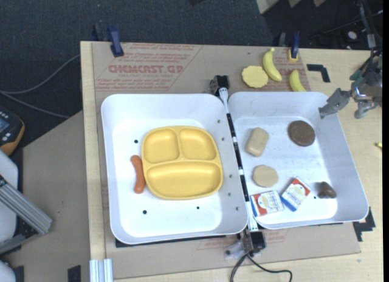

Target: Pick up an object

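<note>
The gripper (348, 101) was seen at the far right corner of the right bin (346, 147), fingers spread apart and holding nothing. A brown round patty (301, 133) lay near it inside that bin.

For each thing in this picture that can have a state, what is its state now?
End effector: open, holding nothing, above the right bin's upper right rim.
Yellow divided plate: flat in the left bin, nothing in its compartments.
Sausage: lying beside the plate's left edge.
Two small cartons: lying flat in the right bin.
Bananas: on the bench, outside the bins.
</note>
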Controlling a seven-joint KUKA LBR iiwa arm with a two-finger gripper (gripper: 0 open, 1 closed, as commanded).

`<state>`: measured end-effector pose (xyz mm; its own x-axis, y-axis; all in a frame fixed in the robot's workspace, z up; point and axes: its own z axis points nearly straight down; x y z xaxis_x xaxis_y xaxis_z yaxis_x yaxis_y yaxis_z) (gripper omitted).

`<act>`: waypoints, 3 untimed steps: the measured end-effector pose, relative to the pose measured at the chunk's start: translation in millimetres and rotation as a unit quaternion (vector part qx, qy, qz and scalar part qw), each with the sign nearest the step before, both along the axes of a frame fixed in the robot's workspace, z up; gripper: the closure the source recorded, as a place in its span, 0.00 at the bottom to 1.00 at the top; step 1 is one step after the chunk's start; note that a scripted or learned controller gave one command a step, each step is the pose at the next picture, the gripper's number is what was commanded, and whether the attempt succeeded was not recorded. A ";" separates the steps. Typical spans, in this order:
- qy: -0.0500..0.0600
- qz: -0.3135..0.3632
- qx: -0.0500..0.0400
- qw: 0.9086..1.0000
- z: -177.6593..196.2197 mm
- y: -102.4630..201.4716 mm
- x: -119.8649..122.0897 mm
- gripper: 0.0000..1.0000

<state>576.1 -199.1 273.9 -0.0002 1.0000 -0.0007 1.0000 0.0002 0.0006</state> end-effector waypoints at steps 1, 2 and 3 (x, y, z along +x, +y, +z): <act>0.005 0.001 0.002 1.000 -146.9 -7.6 50.5 0.00; 0.002 0.001 0.005 1.000 -191.3 -16.4 37.8 0.00; 0.000 0.002 0.001 1.000 -178.4 -17.6 38.8 1.00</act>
